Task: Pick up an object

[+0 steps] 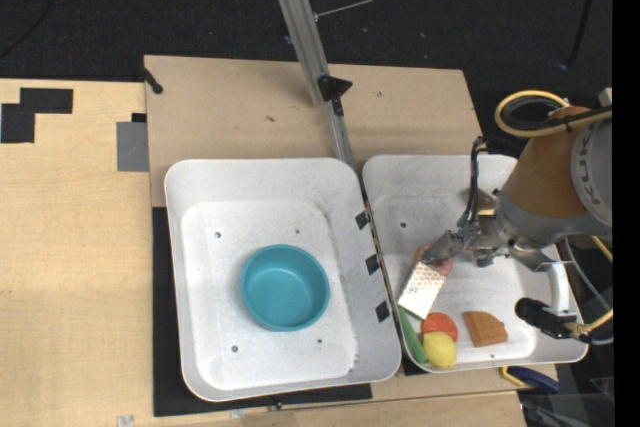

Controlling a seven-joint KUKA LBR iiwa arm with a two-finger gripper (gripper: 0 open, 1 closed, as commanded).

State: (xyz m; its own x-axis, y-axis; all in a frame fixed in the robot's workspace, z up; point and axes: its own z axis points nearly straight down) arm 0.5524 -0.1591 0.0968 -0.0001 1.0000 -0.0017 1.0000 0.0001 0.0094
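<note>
In the right bin [420, 180], my gripper [443, 253] is low over the floor near the bin's middle, with the grey and orange arm [545, 190] reaching in from the right. A small pinkish-red item [436, 264] sits right at the gripper's tip; I cannot tell whether it is held. Just below it a white speckled packet [421, 292] lies tilted. Along the front edge lie a red round fruit [439, 325], a yellow fruit [440, 348], a green item [410, 333] and a brown wedge [485, 328].
A teal bowl [285, 287] stands in the left bin [200, 195]. A divider with black clips [370, 260] separates the bins. A slanted metal rail [300, 15] rises behind them. Cables and a black part [545, 317] hang at the right bin's right side.
</note>
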